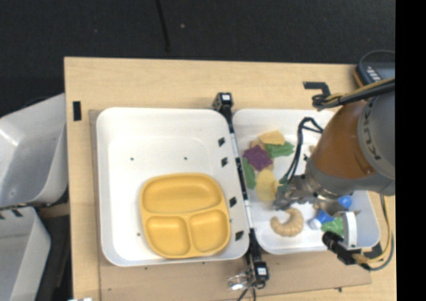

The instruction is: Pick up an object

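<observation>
1. On the pale wooden bench [153,80], the left shallow white bin [120,140] holds a yellow plastic tray with three compartments [185,214], lying flat toward the bin's near right part.
2. A dark divider with black clips [233,160] runs between the two bins.
3. The right shallow white bin [266,240] holds a cluster of small toys at its left side: a purple ruffled piece [256,156], a green leafy piece [281,149] beside it, a tan wedge-shaped piece [271,138] at the far end, and a pale yellow block [266,184] nearer the camera.
4. A tan curved croissant-shaped toy [287,224] lies by itself near the bin's front wall, just below the gripper.
5. The two-finger gripper [287,196] sits low over the right bin, between the yellow block and the croissant; whether its fingers are parted or closed cannot be told, and nothing shows between them.
6. The grey arm with its orange band [343,143] covers the bin's right part; small blue [344,201] and green [335,226] bits peek out beneath it.
</observation>
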